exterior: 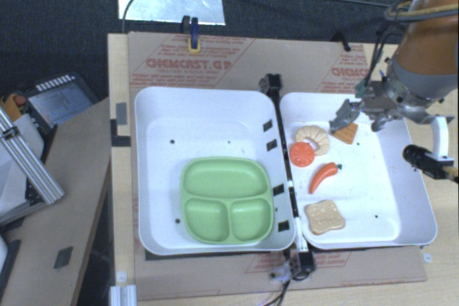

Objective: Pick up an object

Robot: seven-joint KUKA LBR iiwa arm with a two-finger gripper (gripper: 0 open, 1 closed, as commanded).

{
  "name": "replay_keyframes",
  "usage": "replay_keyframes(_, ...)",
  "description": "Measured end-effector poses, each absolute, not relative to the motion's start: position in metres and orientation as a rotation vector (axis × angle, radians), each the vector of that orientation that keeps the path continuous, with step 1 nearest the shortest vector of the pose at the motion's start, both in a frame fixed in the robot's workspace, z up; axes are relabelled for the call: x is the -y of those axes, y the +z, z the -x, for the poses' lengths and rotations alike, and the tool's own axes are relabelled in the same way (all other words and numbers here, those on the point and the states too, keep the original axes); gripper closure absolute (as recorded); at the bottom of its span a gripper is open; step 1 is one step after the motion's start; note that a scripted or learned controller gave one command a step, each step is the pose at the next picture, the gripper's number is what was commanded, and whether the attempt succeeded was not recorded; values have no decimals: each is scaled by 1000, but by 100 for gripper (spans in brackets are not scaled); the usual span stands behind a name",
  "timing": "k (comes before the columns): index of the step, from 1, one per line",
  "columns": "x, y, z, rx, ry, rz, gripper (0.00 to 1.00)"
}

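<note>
Tool (346,124) in rt bin (401,175) — clenched on orange wedge (348,133), above croissant (313,135).

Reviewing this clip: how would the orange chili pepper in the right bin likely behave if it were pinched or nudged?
The chili pepper looks like moulded toy food, so probably stiff and light. Its curved, tapered, glossy body may slip or pivot out of a pinch near the tip. Lying flat on the right bin, apart from its neighbours, it would likely slide or spin rather than tip.

One fixed camera above the bench, looking down at a slant.
Both bins (215,107) sit mid-frame, far enough off that bench (237,54) edges and floor beyond show; the arm (430,32) enters right of the bins.
</note>
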State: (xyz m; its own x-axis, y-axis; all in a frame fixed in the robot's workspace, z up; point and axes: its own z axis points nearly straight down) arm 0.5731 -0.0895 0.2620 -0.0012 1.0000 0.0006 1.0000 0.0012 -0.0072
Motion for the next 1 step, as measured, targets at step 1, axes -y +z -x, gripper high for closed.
replay_keyframes(1,90,267,-575,2225,-1,2220,0)
